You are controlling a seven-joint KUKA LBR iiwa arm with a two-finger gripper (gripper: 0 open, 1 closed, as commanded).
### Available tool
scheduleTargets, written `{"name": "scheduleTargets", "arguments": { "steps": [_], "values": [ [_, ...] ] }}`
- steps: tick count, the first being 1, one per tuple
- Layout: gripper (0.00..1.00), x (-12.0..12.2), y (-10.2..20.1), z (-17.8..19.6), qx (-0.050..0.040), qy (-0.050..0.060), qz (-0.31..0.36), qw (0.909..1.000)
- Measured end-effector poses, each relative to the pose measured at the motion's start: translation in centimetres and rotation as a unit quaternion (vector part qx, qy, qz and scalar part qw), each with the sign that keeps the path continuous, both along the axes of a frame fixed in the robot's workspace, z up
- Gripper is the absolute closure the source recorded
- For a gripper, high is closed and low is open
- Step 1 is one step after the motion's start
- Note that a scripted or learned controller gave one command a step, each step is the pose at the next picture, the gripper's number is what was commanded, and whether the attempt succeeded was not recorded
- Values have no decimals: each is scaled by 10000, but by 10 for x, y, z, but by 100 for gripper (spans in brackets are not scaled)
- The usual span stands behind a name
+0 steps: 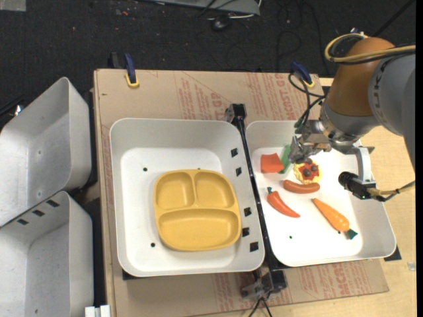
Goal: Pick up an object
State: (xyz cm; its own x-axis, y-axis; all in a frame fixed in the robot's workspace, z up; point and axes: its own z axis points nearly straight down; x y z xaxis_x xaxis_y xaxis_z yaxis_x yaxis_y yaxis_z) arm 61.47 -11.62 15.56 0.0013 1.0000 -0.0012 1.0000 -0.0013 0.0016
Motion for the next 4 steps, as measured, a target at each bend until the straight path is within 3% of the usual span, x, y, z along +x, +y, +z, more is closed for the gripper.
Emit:
{"name": "scheduleTargets", "arguments": {
  "steps": [2,3,4],
  "values": [
    [100,10,6,103,-2,-31,26,10000],
    [100,11,6,133,0,-16,22,10000],
    [100,-16,58,114,11,26,37,10000]
  ]
}}
